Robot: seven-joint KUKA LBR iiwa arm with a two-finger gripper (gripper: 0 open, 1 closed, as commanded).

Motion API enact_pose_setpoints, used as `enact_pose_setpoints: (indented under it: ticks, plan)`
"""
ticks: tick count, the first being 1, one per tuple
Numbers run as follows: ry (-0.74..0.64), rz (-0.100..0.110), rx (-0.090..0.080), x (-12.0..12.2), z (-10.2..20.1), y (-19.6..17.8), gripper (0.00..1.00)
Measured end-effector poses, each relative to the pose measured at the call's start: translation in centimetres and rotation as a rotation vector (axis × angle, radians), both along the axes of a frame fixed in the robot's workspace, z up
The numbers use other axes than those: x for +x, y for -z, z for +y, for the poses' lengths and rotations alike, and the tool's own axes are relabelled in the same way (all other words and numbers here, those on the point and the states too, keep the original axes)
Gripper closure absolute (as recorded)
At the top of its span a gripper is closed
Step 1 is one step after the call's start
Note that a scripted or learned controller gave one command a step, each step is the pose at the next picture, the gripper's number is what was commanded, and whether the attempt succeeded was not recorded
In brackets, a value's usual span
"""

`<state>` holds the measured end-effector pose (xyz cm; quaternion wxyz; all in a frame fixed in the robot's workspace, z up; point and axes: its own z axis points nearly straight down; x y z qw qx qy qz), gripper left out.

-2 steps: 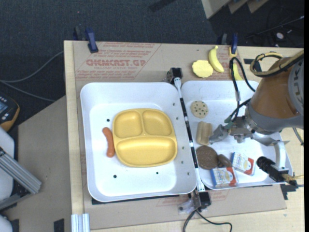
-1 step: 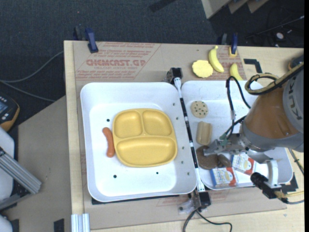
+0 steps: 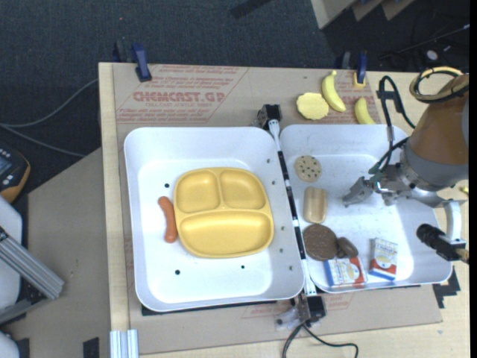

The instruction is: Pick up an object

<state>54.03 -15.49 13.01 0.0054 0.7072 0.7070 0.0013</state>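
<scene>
Camera view looks down on the table (image 3: 186, 99) with two white bins. At the right bin (image 3: 339, 136), the gripper (image 3: 356, 192) hangs over bare floor near the bin's middle — whether its jaws are parted or closed I cannot tell, and nothing shows between them. Along that bin's left wall lie a round cookie (image 3: 307, 168), a tan bun (image 3: 315, 204) and a brown patty (image 3: 321, 241); small cartons (image 3: 384, 259) sit by the near edge. The left bin (image 3: 145, 155) holds a yellow divided plate (image 3: 223, 212) — a hot dog (image 3: 168, 219) lies just beside it.
</scene>
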Motion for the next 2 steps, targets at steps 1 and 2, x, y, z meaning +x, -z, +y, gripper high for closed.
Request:
enact_pose_setpoints:
  ticks: [1, 2]
  plan:
    - [-0.003, 0.019, 0.011, -6.5, 6.1, 3.2, 0.00]
    - [0.000, 0.007, 0.005, -6.1, 5.7, 2.0, 1.00]
